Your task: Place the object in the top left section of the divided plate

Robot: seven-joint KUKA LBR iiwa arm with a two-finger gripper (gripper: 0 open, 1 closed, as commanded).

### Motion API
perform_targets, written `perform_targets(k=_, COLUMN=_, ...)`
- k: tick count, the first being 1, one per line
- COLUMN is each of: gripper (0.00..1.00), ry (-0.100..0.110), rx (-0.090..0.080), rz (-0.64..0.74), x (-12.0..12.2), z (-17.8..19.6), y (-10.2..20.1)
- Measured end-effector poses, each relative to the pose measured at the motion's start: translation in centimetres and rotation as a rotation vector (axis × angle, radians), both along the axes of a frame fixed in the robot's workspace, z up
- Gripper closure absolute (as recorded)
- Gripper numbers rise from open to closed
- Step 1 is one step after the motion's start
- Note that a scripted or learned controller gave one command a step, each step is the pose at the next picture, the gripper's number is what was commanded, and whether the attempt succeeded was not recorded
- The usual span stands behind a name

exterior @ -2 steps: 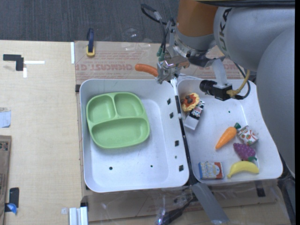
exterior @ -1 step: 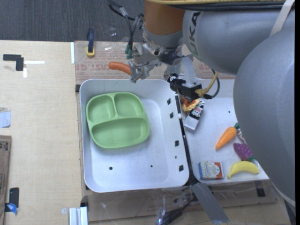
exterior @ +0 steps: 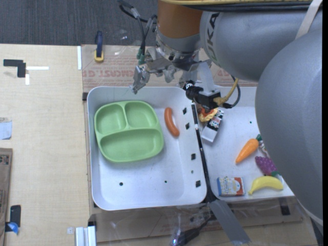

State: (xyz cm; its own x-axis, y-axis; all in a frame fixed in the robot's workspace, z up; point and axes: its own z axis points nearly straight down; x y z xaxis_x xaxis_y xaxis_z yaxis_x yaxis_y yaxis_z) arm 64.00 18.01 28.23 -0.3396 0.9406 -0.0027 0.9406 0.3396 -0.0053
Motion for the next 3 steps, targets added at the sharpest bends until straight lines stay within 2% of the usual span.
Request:
perform_targets(k=1, gripper=0.00, ry=-0.016, rx=0.008, rz=-0.215, x=-3.0, z=-17.2, y=-4.3)
perform_targets(k=2, gripper=1.00, ry=-0.018, rx=0.004, rz=-0.224, x=-2.8, z=-16.6, y=-4.8)
perform_targets(k=3, gripper=1.00, ry=-0.001, rx=-0.001, rz=-0.198, x=2.0, z=-8.3, y=-0.6)
